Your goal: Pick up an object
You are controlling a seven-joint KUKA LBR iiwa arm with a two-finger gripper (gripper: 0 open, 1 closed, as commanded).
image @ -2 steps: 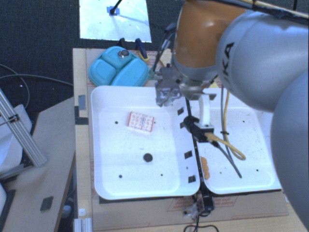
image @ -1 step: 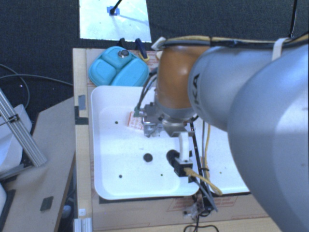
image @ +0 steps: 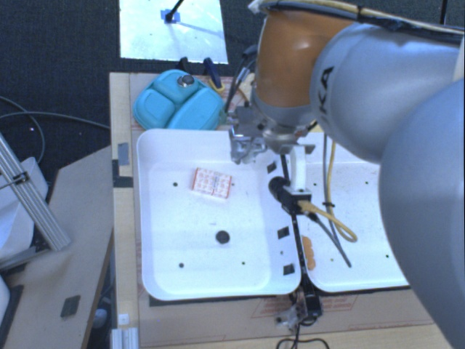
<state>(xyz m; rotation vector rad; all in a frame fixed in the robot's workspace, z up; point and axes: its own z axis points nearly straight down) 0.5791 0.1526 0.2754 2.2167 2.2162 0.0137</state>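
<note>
Lay flat in the left bin (image: 163, 267), toward its far half – a small red-and-white patterned card (image: 211, 183), touching nothing. Nearer and a little right, a small dark round piece (image: 222, 236), well apart from the card. Hung over the far right corner of that bin, right of the card and not touching it – the gripper (image: 245, 150), its fingers too hidden under the wrist to tell open from closed. Nothing seen between them. Loomed above and to the right, the grey arm (image: 392, 93) with its orange band (image: 290, 57). Sat in the right bin (image: 370, 278), by the divider, a small orange thing (image: 309, 251) beside looping yellow cables (image: 336, 220). Rested on the table (image: 80, 195) just beyond the left bin, a blue lidded container (image: 176, 102).
</note>
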